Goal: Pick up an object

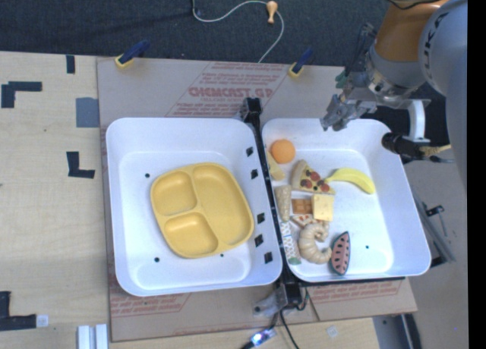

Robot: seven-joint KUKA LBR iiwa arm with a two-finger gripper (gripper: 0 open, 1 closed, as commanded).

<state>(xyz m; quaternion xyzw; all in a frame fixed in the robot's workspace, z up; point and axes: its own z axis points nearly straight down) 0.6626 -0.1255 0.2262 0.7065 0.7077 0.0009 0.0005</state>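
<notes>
While hand [334,118] hovers, orange [282,151] lies left, apart.

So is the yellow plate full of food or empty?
Empty. The yellow plate lies in the left bin with all three compartments bare; the toy food sits in the right bin.

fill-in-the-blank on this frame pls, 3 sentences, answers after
1. The yellow divided plate lies in the ____ bin.
2. The toy banana lies in the right bin, to the ____ of the orange ball.
3. The gripper hangs over the right bin's ____ rim.
Answers: left; right; far
</notes>
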